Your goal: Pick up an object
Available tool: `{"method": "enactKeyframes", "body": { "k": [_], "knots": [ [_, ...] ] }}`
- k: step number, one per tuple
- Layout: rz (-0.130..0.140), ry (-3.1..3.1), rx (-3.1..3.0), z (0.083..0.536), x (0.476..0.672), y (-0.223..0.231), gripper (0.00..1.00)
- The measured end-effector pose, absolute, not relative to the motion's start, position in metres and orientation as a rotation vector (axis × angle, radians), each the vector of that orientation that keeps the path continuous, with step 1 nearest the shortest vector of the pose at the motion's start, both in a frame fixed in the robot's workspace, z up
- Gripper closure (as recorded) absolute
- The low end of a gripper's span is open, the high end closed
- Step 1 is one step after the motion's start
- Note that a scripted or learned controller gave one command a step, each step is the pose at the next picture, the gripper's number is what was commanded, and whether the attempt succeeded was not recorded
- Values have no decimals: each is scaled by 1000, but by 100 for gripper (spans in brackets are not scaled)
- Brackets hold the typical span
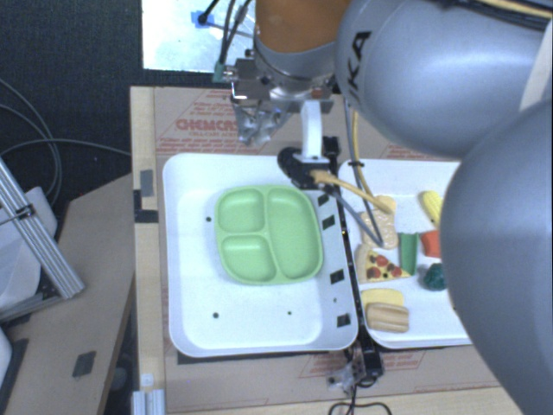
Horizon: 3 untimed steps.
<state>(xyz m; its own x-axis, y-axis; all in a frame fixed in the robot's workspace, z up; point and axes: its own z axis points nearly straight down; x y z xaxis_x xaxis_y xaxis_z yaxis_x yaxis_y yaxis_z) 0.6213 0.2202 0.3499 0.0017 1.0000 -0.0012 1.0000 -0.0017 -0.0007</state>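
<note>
My gripper (253, 126) hangs over the far edge of the left bin (188, 258), above the cardboard behind it, with nothing seen in it. A green divided plate (266, 234) lies in the middle of the left bin, below and slightly right of the gripper. The right bin (404, 173) holds toy food: a pizza slice (383, 266), a carrot (409, 247), a yellow corn cob (430, 204), a green broccoli piece (434, 277), a tan cookie (385, 228) and a hot dog bun (386, 317). The arm's large grey body hides the right bin's far right part.
The bins sit on a cardboard sheet (194, 124) on the bench. A black-marked divider (340, 258) runs between the two bins. Aluminium framing (34, 240) stands at the left. Cables (220, 15) hang behind the wrist.
</note>
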Motion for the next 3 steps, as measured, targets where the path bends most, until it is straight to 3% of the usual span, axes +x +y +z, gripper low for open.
{"method": "enactKeyframes", "body": {
  "k": [1, 2, 3],
  "knots": [
    [28, 2220, 2209, 489, 669, 235, 100],
    [-21, 2221, 2231, 247, 663, 156, 100],
    [-2, 2230, 2217, 210, 647, 199, 100]
  ]
}}
